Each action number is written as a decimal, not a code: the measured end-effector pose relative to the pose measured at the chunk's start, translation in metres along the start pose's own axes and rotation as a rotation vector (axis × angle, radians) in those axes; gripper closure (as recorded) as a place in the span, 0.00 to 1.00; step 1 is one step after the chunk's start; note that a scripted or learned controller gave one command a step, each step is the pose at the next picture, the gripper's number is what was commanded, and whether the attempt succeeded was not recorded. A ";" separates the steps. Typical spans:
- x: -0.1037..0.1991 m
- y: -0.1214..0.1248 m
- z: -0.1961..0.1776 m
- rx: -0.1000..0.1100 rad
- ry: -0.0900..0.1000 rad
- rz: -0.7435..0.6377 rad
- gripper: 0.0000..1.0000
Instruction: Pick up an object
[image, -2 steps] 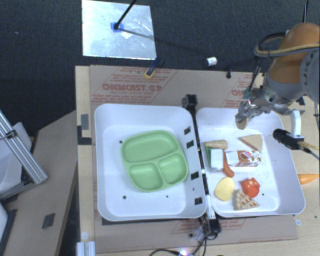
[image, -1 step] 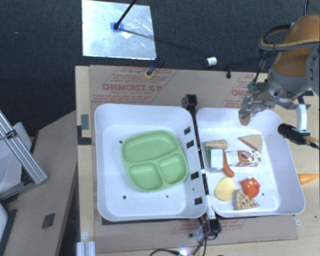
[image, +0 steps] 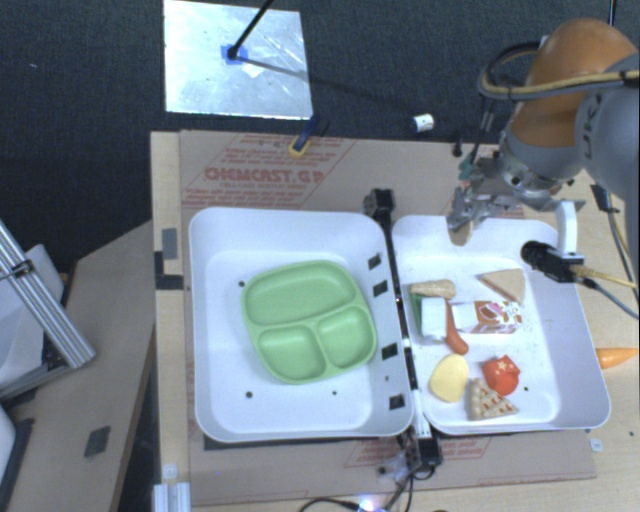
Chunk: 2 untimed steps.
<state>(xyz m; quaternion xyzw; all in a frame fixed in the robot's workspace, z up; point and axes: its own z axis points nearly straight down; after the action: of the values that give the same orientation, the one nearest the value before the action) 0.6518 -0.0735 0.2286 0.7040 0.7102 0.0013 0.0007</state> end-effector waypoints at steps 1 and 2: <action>0.052 -0.010 -0.008 0.001 0.001 -0.001 1.00; 0.102 -0.022 0.009 0.003 0.001 0.000 1.00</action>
<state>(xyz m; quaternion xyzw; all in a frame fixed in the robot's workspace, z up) 0.6289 0.0279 0.2199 0.7039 0.7103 0.0007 -0.0007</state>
